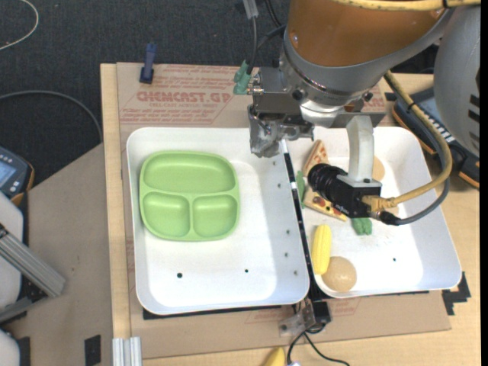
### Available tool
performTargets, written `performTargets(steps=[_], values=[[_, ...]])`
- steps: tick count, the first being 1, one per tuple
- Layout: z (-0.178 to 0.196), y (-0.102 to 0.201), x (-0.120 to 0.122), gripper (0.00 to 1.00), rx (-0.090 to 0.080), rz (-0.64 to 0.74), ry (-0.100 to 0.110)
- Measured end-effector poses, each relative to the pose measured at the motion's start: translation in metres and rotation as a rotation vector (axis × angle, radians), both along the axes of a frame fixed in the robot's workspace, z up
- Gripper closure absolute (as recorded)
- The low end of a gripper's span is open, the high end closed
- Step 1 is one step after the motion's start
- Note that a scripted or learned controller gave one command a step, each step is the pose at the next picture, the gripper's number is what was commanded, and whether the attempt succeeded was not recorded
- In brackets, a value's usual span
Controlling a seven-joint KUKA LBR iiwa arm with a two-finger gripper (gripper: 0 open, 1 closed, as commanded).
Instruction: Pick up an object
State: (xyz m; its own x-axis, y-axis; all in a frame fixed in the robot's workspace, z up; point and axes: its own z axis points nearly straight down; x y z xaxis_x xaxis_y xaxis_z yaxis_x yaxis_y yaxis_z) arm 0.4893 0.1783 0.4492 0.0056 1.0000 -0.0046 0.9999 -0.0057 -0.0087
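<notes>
Jaws' state unclear; one green tray, one corn cob, perhaps one pizza slice

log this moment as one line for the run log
arm: over bins' divider | gripper: above left bin edge, nothing seen held | left bin: green tray | right bin: pizza slice, corn, bun

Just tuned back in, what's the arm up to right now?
The arm reaches in over the bins, with its gripper low near the divide between them, at the back. The left bin holds a green divided plate. The right bin holds a pizza slice, a yellow corn cob and a tan ball. I can't see anything held by the gripper.
</notes>
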Motion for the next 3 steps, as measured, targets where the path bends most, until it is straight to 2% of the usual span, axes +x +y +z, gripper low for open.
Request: performTargets(steps=[1,2,3], values=[[-0.076,0.049,-0.012,1.0,0.002,0.011,0.001],[0.095,0.041,0.007,1.0,0.013,0.007,-0.028],[-0.075,0.046,-0.013,1.0,-0.003,0.005,0.009]])
